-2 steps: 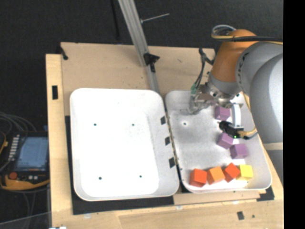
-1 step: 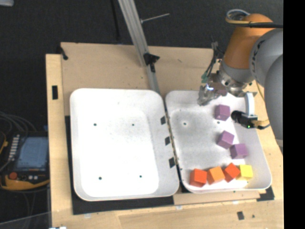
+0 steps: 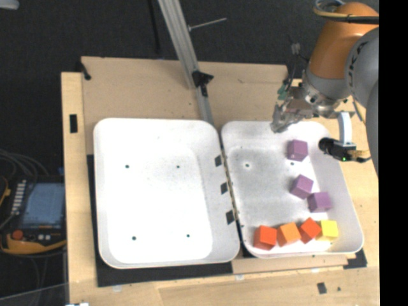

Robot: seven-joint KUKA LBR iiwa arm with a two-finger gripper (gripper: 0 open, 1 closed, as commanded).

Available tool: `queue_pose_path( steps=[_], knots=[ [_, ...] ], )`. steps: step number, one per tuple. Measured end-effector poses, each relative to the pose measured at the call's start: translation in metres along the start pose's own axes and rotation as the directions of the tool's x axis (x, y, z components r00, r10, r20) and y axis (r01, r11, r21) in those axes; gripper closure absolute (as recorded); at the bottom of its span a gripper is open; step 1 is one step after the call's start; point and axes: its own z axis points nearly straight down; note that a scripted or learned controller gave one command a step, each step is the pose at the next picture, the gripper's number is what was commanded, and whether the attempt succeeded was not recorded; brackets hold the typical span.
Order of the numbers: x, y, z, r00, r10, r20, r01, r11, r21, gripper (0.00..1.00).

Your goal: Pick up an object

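The right bin [image 3: 255,183] holds three purple cubes: one near the far side [image 3: 297,149], one in the middle [image 3: 302,186] and one just below it [image 3: 319,201]. Along its near edge lie a red-orange cube [image 3: 266,236], an orange cube [image 3: 289,233], another red-orange cube [image 3: 310,229] and a yellow cube [image 3: 329,228]. My gripper [image 3: 281,123] hangs over the bin's far rim, up and left of the farthest purple cube, with nothing seen between its fingers.
The left bin [image 3: 159,190] lies beside the right one. A slanted metal pole [image 3: 185,50] rises behind the bins. The arm's orange band [image 3: 338,43] is at the upper right. A blue-screened device [image 3: 41,206] sits off the bench at left.
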Motion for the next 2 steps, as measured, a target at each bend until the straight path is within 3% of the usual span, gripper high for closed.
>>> queue_pose_path(
  steps=[2],
  knots=[
    [0.081,-0.04,-0.002,1.0,-0.004,-0.002,0.004,1.0,0.007,1.0]
  ],
)
